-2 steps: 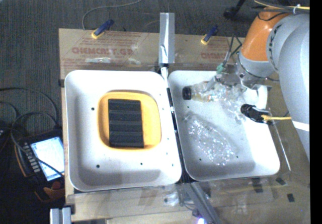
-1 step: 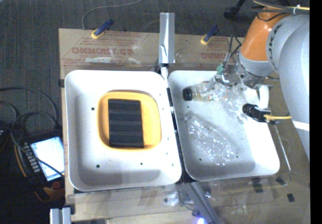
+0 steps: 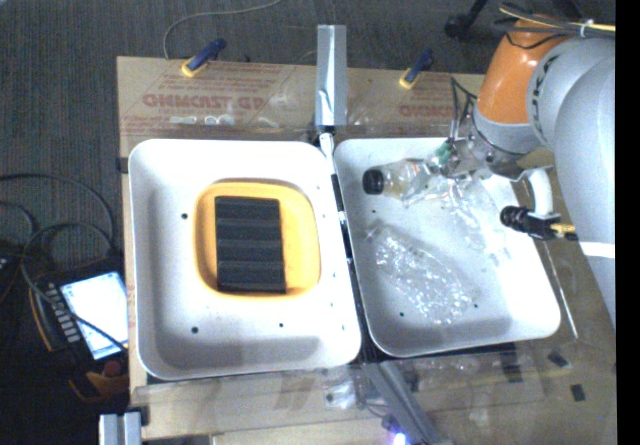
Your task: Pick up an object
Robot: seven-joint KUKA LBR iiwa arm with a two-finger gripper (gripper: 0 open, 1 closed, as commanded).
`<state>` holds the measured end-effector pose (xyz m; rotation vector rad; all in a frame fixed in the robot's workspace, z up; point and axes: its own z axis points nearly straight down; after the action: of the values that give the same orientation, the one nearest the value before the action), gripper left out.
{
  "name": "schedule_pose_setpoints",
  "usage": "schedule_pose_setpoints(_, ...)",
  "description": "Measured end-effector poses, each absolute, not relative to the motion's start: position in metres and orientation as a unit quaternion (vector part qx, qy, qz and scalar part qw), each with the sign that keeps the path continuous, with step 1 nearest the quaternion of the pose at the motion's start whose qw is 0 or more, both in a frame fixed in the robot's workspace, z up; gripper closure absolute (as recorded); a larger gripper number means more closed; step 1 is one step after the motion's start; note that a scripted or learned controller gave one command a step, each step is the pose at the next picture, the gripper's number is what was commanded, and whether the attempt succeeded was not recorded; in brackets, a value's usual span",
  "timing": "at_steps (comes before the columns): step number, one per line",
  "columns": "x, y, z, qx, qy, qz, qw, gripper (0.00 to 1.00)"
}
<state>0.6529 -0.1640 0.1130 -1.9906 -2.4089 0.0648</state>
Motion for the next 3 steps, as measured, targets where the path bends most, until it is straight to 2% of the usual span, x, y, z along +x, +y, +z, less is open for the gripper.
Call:
schedule_pose_setpoints(1,0.654,-0.187,0.14,-0.747,-0.665,0.0195,0.024,0.0)
schedule_pose_setpoints(2,0.653,-0.198,0.109,-0.721,-0.692,0.0221,0.029,0.0)
schedule_pose_setpoints(3,0.653,-0.197,0.11,-0.678,-0.735,0.0212,0.023,0.0)
